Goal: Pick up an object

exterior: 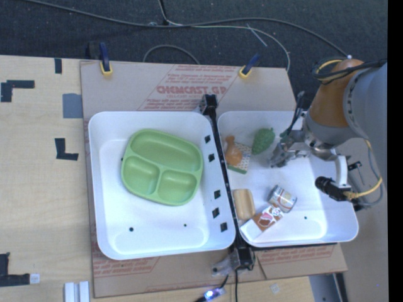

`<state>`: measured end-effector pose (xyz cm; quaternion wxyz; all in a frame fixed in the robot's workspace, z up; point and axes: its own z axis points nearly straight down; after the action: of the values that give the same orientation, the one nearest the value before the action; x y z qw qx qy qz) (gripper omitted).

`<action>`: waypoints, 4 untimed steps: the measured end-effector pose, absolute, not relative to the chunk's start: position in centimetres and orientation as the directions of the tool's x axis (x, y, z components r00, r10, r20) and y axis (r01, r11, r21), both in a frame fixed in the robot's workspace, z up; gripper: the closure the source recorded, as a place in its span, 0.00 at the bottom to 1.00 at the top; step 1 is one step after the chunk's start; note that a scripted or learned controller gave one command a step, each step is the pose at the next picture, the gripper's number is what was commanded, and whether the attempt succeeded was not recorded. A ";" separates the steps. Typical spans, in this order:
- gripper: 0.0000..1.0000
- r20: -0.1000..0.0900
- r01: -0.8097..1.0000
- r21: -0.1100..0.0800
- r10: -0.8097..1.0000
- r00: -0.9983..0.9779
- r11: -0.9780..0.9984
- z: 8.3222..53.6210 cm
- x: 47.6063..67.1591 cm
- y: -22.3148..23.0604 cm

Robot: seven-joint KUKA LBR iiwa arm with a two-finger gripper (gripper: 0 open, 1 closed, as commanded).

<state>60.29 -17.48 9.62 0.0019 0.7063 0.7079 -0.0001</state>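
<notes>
One end effector (pixel 281 156), grip state unclear, hangs over open floor near the right bin's (pixel 340 231) far edge.

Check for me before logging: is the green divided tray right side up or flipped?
Right side up: the green divided tray shows its three hollow compartments, lying in the left bin.

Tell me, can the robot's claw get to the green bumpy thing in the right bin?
Probably yes. The claw hangs just beside the green bumpy thing, and nothing lies between them.
</notes>
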 end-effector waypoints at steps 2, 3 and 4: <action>1.00 -0.001 1.000 0.006 1.000 -0.003 0.003 21.1 59.9 -17.6; 1.00 -0.001 1.000 0.007 1.000 -0.003 0.003 27.3 60.5 -17.2; 1.00 0.001 1.000 0.000 1.000 -0.005 0.005 27.3 59.3 -12.6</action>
<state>59.30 -12.58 27.29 -0.0004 0.7054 0.7088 0.0002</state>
